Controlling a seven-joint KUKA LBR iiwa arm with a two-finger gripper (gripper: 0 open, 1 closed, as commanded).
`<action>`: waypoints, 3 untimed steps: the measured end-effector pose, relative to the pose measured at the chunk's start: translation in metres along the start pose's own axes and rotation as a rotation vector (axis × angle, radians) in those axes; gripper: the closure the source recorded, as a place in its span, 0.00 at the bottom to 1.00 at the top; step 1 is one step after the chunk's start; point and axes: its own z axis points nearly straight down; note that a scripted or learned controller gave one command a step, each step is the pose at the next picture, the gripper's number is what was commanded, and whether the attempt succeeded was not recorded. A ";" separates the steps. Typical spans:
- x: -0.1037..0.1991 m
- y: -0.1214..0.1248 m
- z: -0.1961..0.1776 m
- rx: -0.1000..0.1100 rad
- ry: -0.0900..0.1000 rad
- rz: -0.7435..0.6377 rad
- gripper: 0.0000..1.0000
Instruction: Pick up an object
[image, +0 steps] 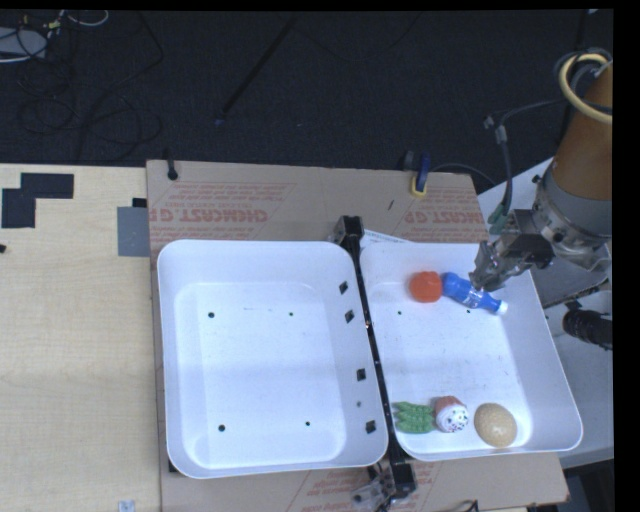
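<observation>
The right bin (530, 345) holds a ball (425, 286) beside a bottle (470, 293), three items along its near wall.

The arm (585, 130) enters from the right — grey body, orange band high near the frame's upper corner, wrist angled down and leftward. Its gripper (487, 275) hangs low at the arm's left end, dark jaws pointing downward, too small to read.

two white bins (165, 300); one orange ball (425, 286), blue bottle (470, 294), green toy (411, 417), red-white ball (451, 414), tan egg (495, 424).
</observation>
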 end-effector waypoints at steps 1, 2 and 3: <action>0.024 -0.031 -0.064 -0.005 0.001 -0.006 1.00; 0.040 -0.044 -0.083 -0.005 0.001 -0.007 1.00; 0.070 -0.072 -0.121 -0.006 0.001 -0.008 1.00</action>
